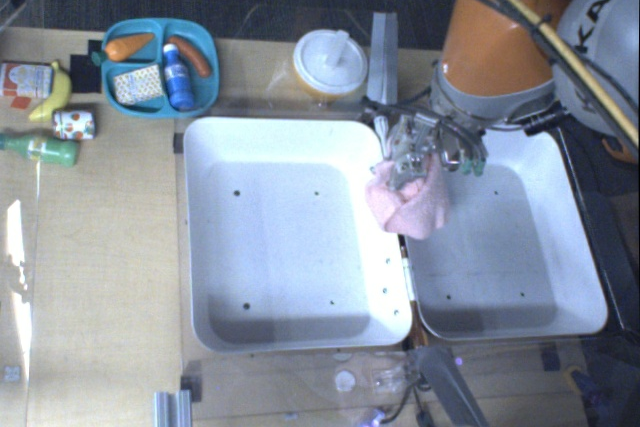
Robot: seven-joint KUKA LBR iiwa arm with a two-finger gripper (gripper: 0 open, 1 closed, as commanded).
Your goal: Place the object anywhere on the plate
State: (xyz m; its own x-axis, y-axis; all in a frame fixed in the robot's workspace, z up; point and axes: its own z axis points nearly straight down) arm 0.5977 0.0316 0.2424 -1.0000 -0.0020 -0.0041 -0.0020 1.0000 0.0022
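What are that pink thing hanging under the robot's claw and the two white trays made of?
The pink thing looks like soft cloth: it droops in limp, rumpled folds with a matte surface, hanging from the gripper. The white trays look like hard moulded plastic, smooth with a slight sheen and rounded corners.

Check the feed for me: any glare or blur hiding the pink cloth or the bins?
Camera view: soft overall, but the pink cloth reads clearly, hanging from the hand above the seam between the bins. Left bin is evenly lit with a mild shadow along its near wall. Glare streaks sit on the bench at far left, off the bins.
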